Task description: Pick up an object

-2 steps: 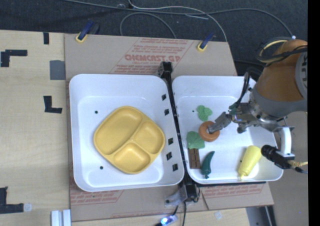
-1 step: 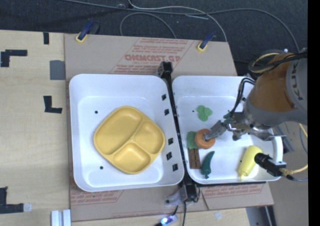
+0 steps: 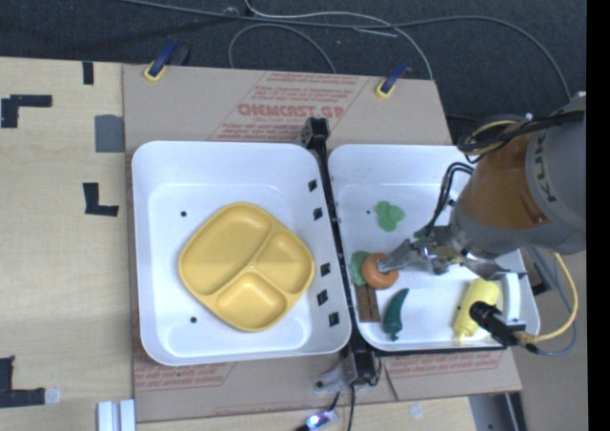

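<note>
**Gripper down low over the carrot in the right bin**

Camera view, looking down on the bench: the arm [image 3: 519,195] comes in from the right, grey with its orange band, and the gripper [image 3: 389,263] is down in the right bin [image 3: 419,157], right at the left part of its floor. Its tip sits against an orange carrot [image 3: 382,275] with a green top, close to the divider between the two bins. How the gripper stands there, wide, narrow or closed, I cannot tell from this angle; the tips blur into the carrot.

Tight quarters on that side. The carrot lies just beside the left wall of the bin, and a dark green pepper [image 3: 394,313] lies just near of it, tilted, close to the near rim. Far of the carrot, a small green leafy piece [image 3: 388,215] rests on open floor, apart from the rest. Over at the near right corner, a yellow banana-like piece [image 3: 474,308] lies under the arm's wrist, near the right wall.

Open room: the far half of the right bin is bare white floor.

The left bin [image 3: 152,172] holds a yellow divided plate [image 3: 247,266], lying flat in the middle, with bare floor all round it and its edges apart from every wall.
</note>
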`<state>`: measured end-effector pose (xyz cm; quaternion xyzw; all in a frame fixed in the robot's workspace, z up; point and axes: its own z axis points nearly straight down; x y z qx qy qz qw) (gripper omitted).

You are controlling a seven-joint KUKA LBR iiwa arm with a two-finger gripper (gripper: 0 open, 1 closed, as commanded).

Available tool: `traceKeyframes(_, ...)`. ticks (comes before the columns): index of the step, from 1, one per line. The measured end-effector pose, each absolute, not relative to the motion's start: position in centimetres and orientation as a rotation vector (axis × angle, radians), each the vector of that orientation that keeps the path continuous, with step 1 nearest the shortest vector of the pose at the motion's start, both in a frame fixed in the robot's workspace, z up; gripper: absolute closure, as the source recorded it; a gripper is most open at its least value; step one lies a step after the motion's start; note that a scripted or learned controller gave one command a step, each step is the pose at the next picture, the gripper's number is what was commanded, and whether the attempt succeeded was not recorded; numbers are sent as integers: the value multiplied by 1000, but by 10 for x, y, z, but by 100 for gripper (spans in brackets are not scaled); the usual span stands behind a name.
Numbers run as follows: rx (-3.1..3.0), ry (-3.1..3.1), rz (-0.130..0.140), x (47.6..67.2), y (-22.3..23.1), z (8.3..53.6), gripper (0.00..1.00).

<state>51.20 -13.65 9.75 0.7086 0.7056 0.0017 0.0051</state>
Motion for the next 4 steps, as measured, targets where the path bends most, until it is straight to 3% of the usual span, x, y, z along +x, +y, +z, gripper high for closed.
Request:
traceKeyframes(1,2217,2216,10,513,-133,109,100)
traceKeyframes(3,2217,2220,4,514,-140,222,100)
traceKeyframes(4,2218,2221,2,514,-140,256,100)
